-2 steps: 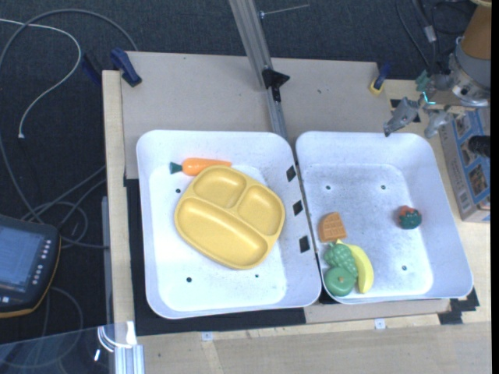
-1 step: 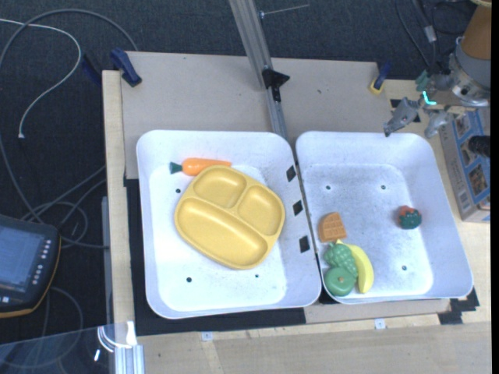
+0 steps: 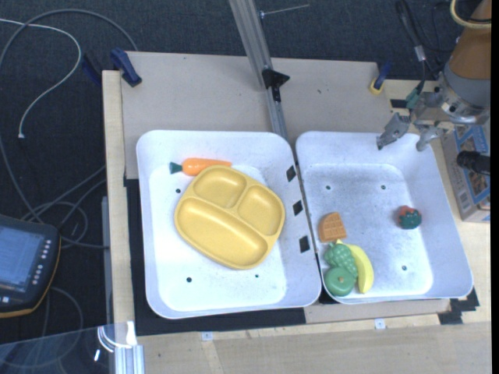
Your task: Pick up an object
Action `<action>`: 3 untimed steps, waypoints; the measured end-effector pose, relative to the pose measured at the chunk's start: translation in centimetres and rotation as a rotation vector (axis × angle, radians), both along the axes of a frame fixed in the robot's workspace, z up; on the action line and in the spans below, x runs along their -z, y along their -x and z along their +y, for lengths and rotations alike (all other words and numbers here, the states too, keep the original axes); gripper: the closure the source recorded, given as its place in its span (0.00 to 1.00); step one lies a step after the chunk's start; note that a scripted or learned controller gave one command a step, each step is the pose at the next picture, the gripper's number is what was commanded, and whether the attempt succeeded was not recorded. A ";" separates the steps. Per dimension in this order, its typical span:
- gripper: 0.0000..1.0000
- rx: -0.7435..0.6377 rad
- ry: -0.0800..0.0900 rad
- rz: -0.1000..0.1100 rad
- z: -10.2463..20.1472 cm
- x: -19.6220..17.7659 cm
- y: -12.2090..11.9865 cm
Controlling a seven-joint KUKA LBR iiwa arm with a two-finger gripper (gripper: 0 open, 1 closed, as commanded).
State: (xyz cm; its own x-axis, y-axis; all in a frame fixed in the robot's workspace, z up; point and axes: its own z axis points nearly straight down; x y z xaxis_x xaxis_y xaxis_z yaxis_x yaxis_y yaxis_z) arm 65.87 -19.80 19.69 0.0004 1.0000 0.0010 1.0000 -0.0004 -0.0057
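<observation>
The right bin [image 3: 366, 158] holds a small red and green strawberry [image 3: 409, 217], a tan cracker-like piece [image 3: 332, 227], a yellow banana [image 3: 361, 266], and green grapes beside a green apple [image 3: 338, 269] at its front left. My gripper [image 3: 408, 134] hangs over the bin's back right rim, well above and behind the strawberry. Its two fingers are spread apart with nothing between them. The left bin [image 3: 156, 209] carries a yellow divided plate [image 3: 229, 216] and an orange carrot [image 3: 204, 164] at its back.
A slanted metal pole [image 3: 257, 45] runs down to the gap between the bins. Blue clamps [image 3: 125, 67] sit at the bench's back corners. Cables lie on the floor at left, and a tablet [image 3: 23, 263] rests at lower left.
</observation>
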 end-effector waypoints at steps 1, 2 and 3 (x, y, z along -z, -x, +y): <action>0.00 -0.002 -0.001 0.001 1.0 4.9 0.3; 0.00 -0.002 -0.001 0.002 1.1 10.2 0.4; 1.00 -0.003 0.001 -0.007 1.1 8.6 0.1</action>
